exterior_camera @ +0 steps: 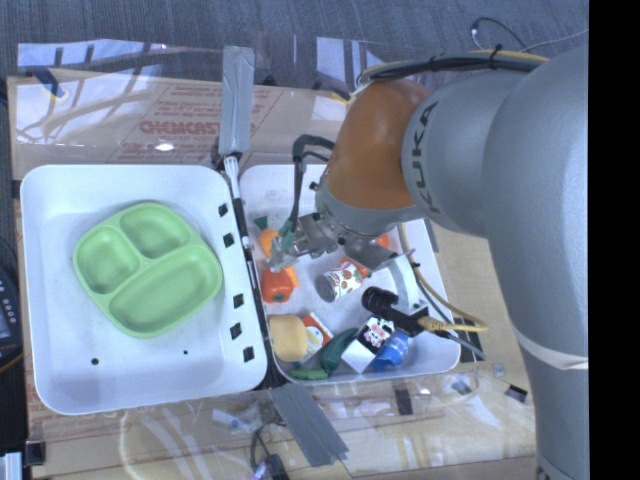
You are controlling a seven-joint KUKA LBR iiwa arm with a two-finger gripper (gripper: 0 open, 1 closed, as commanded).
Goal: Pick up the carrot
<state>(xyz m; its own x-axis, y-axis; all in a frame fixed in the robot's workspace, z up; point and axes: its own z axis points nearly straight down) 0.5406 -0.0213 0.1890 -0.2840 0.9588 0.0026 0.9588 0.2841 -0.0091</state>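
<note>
You'll find the carrot point(279, 282) in the right bin point(436, 353), against that bin's left wall, its orange body just below the gripper point(279, 253). The gripper reaches down at the bin's left side, with its tips right above the carrot's upper end; you cannot tell whether it is released or clenched, or whether it touches the carrot. The green divided plate point(148, 267) sits in the left bin point(60, 368).
</note>
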